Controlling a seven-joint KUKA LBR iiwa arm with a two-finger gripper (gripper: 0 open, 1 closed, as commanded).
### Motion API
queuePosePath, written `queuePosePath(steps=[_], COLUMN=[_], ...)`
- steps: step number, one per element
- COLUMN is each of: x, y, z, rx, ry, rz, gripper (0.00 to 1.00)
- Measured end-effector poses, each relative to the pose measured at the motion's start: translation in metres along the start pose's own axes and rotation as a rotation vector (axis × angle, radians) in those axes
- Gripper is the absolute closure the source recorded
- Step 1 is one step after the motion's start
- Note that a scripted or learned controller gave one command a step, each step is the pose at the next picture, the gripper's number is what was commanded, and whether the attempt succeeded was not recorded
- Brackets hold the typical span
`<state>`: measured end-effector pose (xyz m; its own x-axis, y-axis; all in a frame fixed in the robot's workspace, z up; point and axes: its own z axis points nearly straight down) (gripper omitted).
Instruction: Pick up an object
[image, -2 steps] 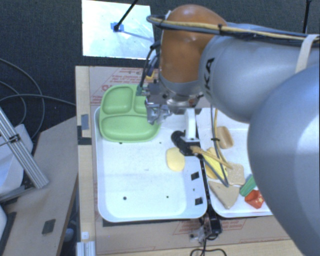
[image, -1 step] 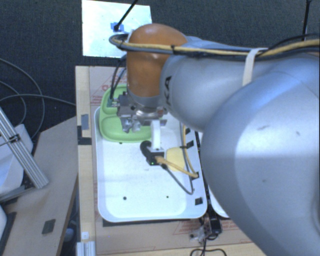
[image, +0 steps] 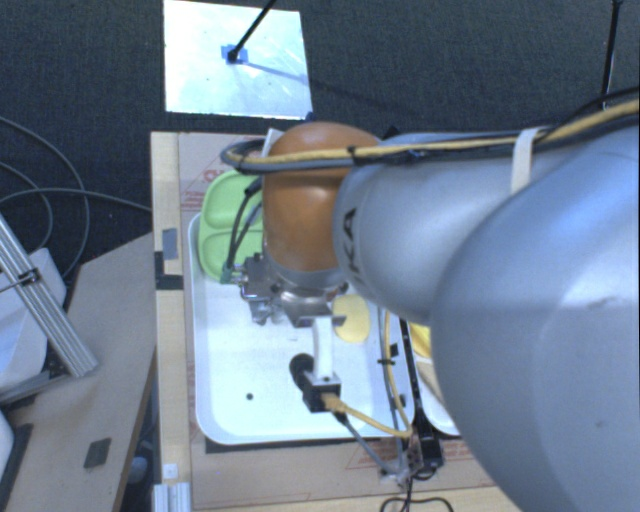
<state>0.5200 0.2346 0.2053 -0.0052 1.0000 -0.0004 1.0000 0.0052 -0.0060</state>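
Judging the step in hand as lining up over a target in the left bin (image: 225, 400) before closing on it.

Weighing the candidates, biggest first. Noting the pale green object (image: 222, 228) lying beyond the gripper (image: 285, 305) and toward the view's left, at the bin's far end, partly covered by the arm. Noting the yellow piece (image: 352, 325) lying just beside the gripper on the view's right, close to the wall shared with the right bin (image: 445, 427). Ignoring the tiny dark speck (image: 249, 396) on the bare floor nearer the camera than the gripper, probably too small to take.

Favouring the yellow piece as the nearer target, but minding the bin wall next to it: centring squarely above the piece, coming straight down, closing only once it sits between the pads, then lifting slowly. Expecting the green object, being broad and rounded, to need a grip on its edge instead.

Turning to the pose. Stretching the grey arm (image: 500, 300) across from the view's right, above the right bin. Bending at the orange band (image: 305, 200) so that the wrist (image: 290, 275) is pointing down into the left bin. Hanging the gripper low over the bin's middle, between the two candidates and not visibly touching either. Hiding its opening beneath the wrist, so not telling whether wide, narrow or holding anything.
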Motion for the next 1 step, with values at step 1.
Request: queuePosePath(steps=[1], x=[0.0003], y=[-0.0351], z=[-0.0139], rx=[-0.003], ry=[0.001], rz=[0.000], gripper=[1.00])
